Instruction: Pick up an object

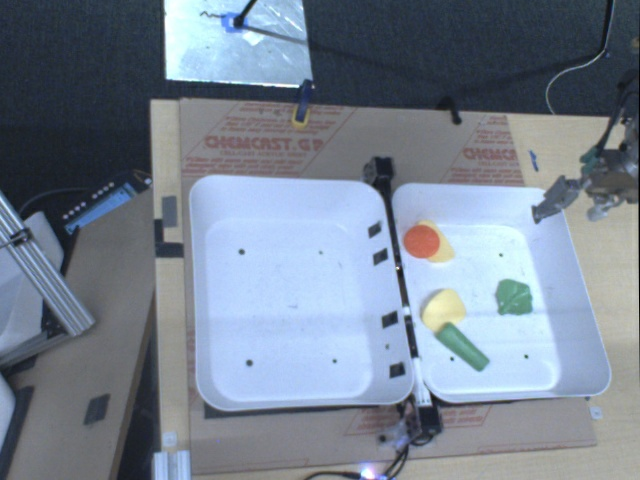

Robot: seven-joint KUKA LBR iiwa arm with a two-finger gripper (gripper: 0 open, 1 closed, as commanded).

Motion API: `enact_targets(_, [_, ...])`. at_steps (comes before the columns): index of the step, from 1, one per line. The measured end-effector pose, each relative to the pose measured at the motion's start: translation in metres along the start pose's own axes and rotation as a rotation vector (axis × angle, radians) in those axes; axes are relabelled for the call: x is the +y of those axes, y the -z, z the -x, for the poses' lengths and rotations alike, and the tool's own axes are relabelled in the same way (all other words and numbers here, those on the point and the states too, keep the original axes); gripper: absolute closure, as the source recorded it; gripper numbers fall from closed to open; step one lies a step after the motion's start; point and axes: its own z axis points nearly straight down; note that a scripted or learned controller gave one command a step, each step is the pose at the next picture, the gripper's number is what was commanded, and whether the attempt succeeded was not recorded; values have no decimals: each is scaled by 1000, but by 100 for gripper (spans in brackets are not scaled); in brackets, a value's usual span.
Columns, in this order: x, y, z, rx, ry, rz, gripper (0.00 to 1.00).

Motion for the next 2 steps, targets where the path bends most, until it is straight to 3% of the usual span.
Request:
enact_targets(1, [30,-123,-105,8,10,-11,0])
enact_targets(2, [61,-200,-114,2,2,-2,0])
